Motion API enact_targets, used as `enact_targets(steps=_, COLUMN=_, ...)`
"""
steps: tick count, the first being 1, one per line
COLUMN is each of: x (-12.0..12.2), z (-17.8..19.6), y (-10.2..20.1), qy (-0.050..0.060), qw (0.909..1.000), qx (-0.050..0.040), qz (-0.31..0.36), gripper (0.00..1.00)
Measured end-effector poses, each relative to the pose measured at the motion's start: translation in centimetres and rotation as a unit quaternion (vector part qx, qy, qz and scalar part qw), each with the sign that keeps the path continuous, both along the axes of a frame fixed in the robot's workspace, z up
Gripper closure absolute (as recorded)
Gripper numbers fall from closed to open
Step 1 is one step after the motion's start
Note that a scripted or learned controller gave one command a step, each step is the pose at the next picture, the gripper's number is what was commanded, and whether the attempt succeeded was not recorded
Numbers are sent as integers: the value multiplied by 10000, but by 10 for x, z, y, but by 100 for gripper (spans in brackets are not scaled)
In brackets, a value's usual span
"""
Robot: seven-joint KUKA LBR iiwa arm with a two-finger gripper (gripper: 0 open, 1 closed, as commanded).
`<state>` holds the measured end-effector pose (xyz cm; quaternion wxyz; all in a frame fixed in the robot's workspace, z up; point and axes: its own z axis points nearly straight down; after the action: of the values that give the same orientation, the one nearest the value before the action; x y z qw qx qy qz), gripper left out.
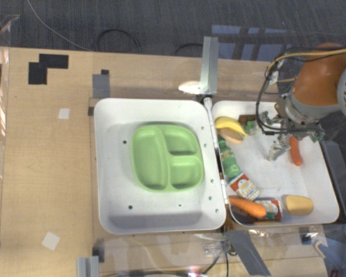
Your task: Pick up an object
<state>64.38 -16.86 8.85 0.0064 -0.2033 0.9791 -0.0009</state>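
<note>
My gripper [285, 152] hangs over the upper right part of the right bin [328, 203], under the grey wrist and its orange band. A small red stick-shaped object [296, 153] sits right beside it on its right; whether it is held or lying on the bin floor is unclear. Along the bin's left side are a yellow banana [230, 128] and a green bottle [229, 161]. An orange carrot [247, 207] and a yellow bun-like piece [298, 204] lie at the front.
The left bin [112, 154] holds a green divided plate [166, 157]. A red and white packet [244, 186] lies near the carrot. A metal post [209, 68] rises behind the wall between the bins. Black cables loop above the wrist.
</note>
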Motion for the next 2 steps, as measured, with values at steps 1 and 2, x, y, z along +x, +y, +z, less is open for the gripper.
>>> enact_targets(steps=1, x=6, z=0, y=55, qy=17, qw=9999, qx=-1, qz=168, gripper=0)
enact_targets(steps=2, x=11, z=17, y=57, qy=-73, qw=9998, qx=-6, qz=185, gripper=100)
